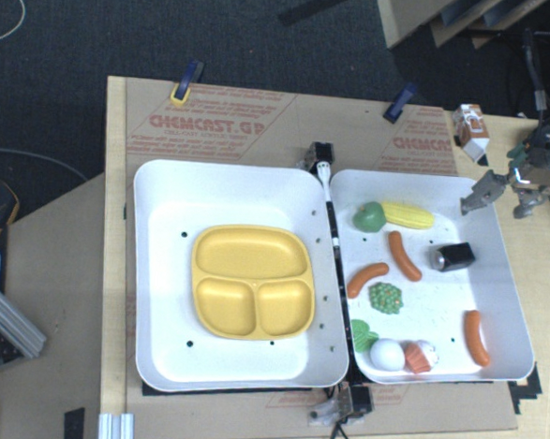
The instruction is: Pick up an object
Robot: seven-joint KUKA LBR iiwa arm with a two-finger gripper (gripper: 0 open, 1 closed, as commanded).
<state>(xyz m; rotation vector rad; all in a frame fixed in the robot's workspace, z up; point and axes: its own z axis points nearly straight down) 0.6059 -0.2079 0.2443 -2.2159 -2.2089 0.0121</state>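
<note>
The right bin (510, 277) holds several toy foods: a green pepper (370, 216), a yellow corn cob (408, 215), three orange sausages (405, 255) (367, 278) (477, 337), a green broccoli piece (385, 297), a white egg (387, 354) and a black cylinder (453, 257). My gripper (504, 199) hangs over the bin's far right corner, above and to the right of the black cylinder. It is open, its grey fingers (482, 194) spread apart with nothing between them.
The left bin (160, 253) bears a yellow divided plate (252, 281). A green leafy piece (363, 334) and an orange-white item (419, 357) lie by the egg. Clamps (184, 84) (399, 102) grip the cardboard's far edge. A small box (470, 127) sits behind the right bin.
</note>
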